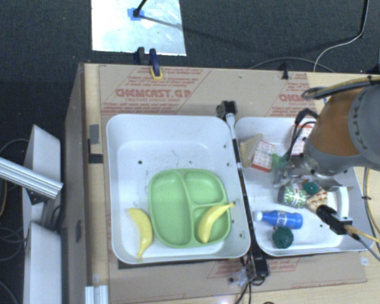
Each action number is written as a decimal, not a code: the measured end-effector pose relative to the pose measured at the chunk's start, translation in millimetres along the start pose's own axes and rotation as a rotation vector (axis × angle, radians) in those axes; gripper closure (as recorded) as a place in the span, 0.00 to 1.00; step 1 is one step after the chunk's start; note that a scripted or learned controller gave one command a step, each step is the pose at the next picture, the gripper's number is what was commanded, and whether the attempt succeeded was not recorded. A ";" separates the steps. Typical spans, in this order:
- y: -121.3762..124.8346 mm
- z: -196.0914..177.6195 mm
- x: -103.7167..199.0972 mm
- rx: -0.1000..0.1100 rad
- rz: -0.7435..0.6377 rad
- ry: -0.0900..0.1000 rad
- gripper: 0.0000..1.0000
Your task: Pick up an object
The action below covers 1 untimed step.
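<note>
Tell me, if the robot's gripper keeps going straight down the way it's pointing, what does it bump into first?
Probably the green-labelled can lying in the right bin. The gripper sits just above it, though depth is hard to judge from this slanted view.

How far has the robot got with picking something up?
Done: the arm has reached into the right bin, and the gripper sits low among the clutter by a green can. In hand: I can't see anything between its fingers, so no grab is confirmed. Left: closing on something and lifting it. The blue bottle and both bananas lie untouched.
</note>
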<state>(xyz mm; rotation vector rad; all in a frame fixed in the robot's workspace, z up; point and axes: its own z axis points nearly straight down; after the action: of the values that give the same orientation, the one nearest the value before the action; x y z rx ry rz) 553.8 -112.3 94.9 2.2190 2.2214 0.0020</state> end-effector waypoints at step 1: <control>-40.3 -146.5 25.4 -0.002 -0.002 0.000 1.00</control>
<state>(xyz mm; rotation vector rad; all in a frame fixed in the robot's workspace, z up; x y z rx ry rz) 513.2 -86.9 241.2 2.2148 2.2227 0.0043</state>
